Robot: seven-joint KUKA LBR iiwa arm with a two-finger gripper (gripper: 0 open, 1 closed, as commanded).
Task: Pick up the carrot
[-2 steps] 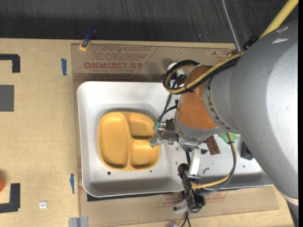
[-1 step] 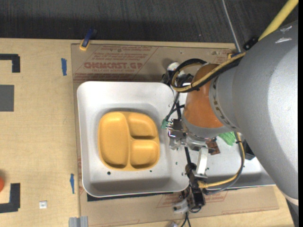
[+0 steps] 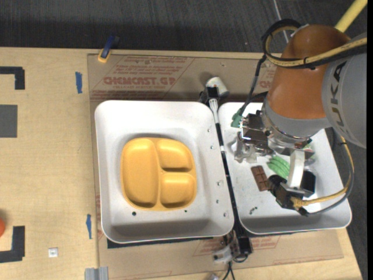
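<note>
My gripper (image 3: 246,146) hangs low over the left part of the right bin (image 3: 332,214), under the grey wrist and its orange band (image 3: 300,69). The arm covers much of that bin's floor. Just right of the gripper lies a green ridged item (image 3: 280,165), partly under the wrist. A small brown segmented bar (image 3: 260,178) lies on the bin floor just below the gripper. No object can be made out between the gripper's tips.
The left bin (image 3: 111,121) holds a yellow divided plate (image 3: 157,172). A black-and-white clip (image 3: 214,89) sits at the top of the ridge between the bins. A small orange thing (image 3: 2,227) shows at the bench's far left edge.
</note>
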